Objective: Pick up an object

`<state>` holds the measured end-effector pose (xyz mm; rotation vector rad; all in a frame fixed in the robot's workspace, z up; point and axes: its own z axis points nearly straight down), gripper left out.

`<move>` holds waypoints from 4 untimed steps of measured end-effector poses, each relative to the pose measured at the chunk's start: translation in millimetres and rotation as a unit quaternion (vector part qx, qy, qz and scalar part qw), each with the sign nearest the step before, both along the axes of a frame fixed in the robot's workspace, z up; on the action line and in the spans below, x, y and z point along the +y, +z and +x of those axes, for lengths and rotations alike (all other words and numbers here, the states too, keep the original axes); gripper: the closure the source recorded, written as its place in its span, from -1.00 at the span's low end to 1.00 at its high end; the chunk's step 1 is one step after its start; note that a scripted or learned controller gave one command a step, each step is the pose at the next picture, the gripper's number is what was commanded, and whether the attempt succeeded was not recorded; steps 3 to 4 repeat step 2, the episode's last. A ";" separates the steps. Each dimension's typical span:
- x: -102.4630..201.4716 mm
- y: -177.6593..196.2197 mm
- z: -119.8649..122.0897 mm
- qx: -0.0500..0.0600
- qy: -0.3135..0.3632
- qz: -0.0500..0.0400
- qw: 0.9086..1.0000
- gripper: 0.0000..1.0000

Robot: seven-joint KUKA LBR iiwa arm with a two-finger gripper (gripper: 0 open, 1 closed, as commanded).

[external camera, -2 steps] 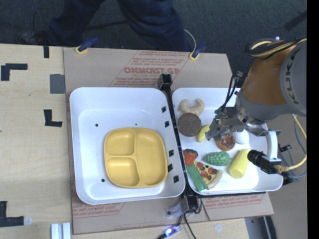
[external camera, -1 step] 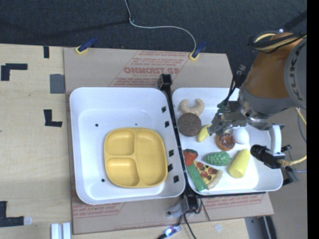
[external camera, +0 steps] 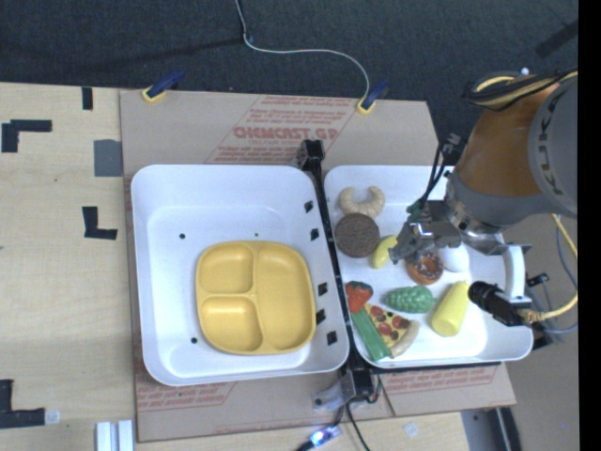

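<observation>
The right bin [external camera: 488, 346] holds several toy foods: a tan croissant [external camera: 362, 199], a dark brown round cookie [external camera: 357, 234], a small yellow piece [external camera: 383, 251], a reddish round piece [external camera: 426, 269], a green bumpy vegetable [external camera: 410, 299], a yellow cylinder [external camera: 450, 309], a pizza slice [external camera: 392, 326], a red piece [external camera: 359, 296] and a green stick [external camera: 368, 336]. My gripper [external camera: 414, 242] hangs low over the bin's middle, just above the reddish piece and right of the yellow piece. Nothing shows between its fingers.
The left bin [external camera: 160, 195] holds a yellow divided plate [external camera: 254, 296]. A black divider clip [external camera: 311, 151] sits where the bins meet. Cardboard lies under both bins, and a white cable [external camera: 300, 50] runs across the dark floor behind.
</observation>
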<state>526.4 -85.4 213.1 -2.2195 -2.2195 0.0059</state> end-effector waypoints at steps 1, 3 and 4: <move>-4.5 12.5 7.4 -0.002 0.001 0.000 1.000 1.00; -5.2 13.2 4.2 -0.001 0.001 0.000 1.000 1.00; -5.2 13.2 4.2 -0.001 0.001 0.000 1.000 1.00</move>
